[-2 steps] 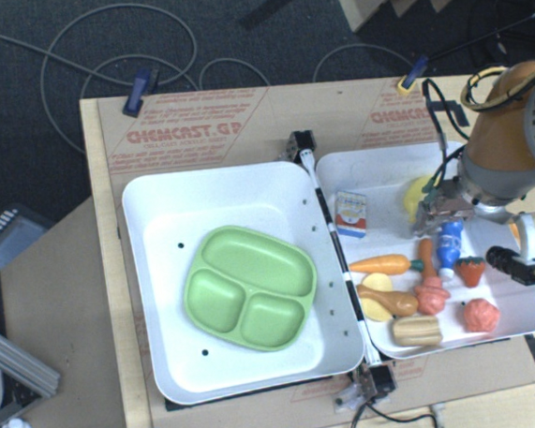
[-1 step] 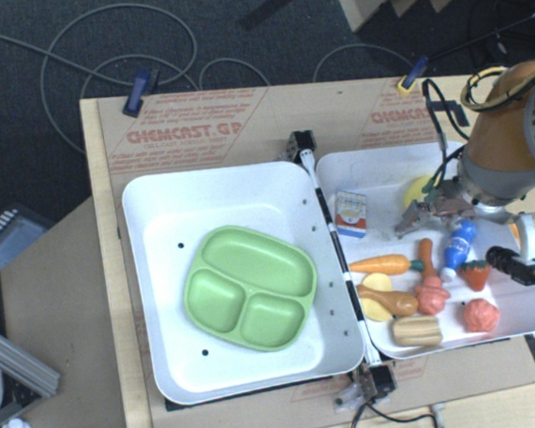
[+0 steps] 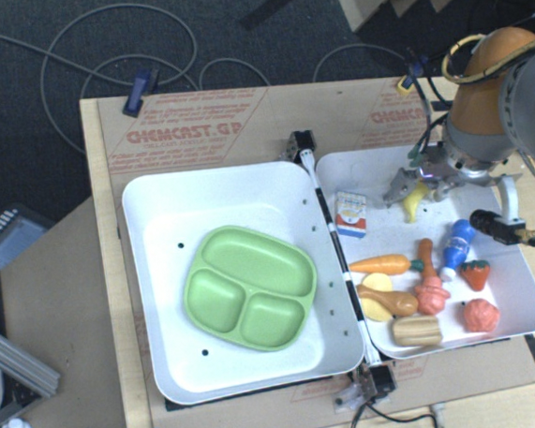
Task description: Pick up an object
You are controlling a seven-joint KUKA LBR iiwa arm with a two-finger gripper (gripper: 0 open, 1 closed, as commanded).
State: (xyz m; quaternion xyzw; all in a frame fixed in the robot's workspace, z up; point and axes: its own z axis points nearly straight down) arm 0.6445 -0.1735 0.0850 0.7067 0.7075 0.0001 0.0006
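Note:
The right bin [image 3: 369, 172] holds several toy foods. My gripper [image 3: 418, 188] is low at its far end, fingers spread apart, open. A small yellow banana [image 3: 414, 206] lies right under the fingertips, and part of it shows in the gap. Beside it are a white carton [image 3: 350, 213], an orange carrot [image 3: 381, 265], a blue bottle [image 3: 457, 243], a red strawberry [image 3: 477, 274], a pink berry [image 3: 481, 315] and a tan bread roll [image 3: 416, 331].
The left bin [image 3: 156, 228] holds a green divided plate [image 3: 248, 287]. A ridge with black clips [image 3: 303, 145] separates the bins. The arm's black side piece [image 3: 496, 225] hangs over the right bin's right side. Cables lie on the dark floor behind the bench.

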